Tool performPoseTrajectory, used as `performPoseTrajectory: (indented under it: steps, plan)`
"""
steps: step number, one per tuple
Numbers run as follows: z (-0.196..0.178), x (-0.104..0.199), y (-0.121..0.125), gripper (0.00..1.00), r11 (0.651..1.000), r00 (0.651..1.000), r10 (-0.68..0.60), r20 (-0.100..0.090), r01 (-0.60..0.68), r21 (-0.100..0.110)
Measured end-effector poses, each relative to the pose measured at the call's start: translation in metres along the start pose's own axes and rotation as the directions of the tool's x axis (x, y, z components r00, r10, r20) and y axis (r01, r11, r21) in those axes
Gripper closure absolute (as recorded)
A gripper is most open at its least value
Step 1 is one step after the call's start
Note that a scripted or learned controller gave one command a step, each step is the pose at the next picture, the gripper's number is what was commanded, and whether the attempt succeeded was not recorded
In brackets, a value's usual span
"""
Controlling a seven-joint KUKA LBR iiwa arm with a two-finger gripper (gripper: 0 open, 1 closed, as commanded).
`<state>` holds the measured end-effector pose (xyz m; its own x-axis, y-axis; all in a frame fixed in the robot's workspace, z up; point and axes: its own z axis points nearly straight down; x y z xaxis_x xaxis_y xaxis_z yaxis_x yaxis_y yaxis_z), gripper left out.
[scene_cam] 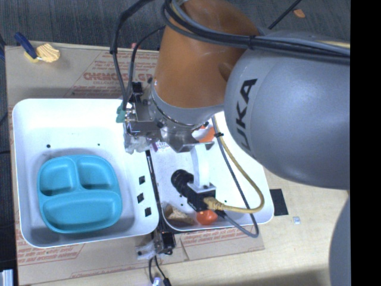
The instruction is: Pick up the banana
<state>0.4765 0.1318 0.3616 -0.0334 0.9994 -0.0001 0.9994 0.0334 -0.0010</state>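
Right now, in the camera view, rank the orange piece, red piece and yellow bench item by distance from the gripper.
1. Orange piece, right bin, beside the gripper.
2. Red piece, right bin's near edge.
3. Yellow item, bench's far-left corner.

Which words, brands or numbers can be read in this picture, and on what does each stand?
"UKA": large dark letters on the grey arm; any letter before them is out of sight.
"CHEM...": red print on the cardboard, upper left; it seems to begin so, and the rest is too blurred.
Red print along the cardboard's near edge: too small to read.
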Motion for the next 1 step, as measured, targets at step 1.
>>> performPoseTrajectory:
  steps: [1]
  plan:
    - [0.0153,-0.0385,-0.0019,1.0,0.931,0.931,0.365,0.001,-0.365,0.004]
